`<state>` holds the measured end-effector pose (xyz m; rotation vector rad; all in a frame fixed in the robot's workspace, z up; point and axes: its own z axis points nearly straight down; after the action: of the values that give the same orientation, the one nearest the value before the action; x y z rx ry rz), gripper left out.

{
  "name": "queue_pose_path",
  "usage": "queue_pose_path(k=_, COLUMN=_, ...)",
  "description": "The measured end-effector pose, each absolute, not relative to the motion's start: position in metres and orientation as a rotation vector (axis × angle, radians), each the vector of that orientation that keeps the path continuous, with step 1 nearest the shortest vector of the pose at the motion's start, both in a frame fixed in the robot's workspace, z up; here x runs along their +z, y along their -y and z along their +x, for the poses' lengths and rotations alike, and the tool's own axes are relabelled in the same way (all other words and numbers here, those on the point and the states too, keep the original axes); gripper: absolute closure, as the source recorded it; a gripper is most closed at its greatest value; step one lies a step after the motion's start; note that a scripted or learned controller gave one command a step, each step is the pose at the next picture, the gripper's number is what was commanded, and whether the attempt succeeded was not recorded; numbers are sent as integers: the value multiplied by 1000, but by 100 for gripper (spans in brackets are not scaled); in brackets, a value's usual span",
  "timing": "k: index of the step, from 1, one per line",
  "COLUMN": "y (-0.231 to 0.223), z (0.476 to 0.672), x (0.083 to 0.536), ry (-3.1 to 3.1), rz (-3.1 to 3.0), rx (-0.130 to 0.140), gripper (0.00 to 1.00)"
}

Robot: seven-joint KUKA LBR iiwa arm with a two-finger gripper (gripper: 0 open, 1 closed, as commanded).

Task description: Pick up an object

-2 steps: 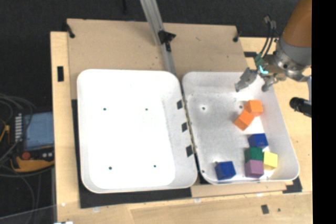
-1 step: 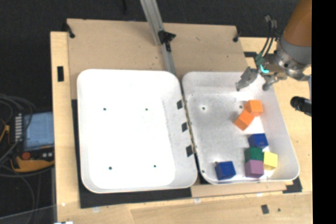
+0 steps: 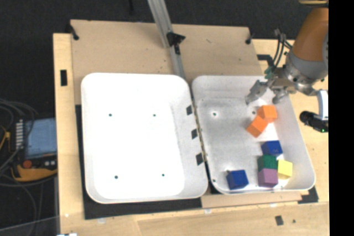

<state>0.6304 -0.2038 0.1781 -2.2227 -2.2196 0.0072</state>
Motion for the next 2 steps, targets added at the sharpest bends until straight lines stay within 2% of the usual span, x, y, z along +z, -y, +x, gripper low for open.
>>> queue_pose_path(k=1, y=212, z=628, x=125, ry=2230, rz=-2234, rx=0, gripper=0)
queue_pose_path(k=2, y=212, z=632, x=128, ry=2236, rz=-2239, rx=-11, gripper=0)
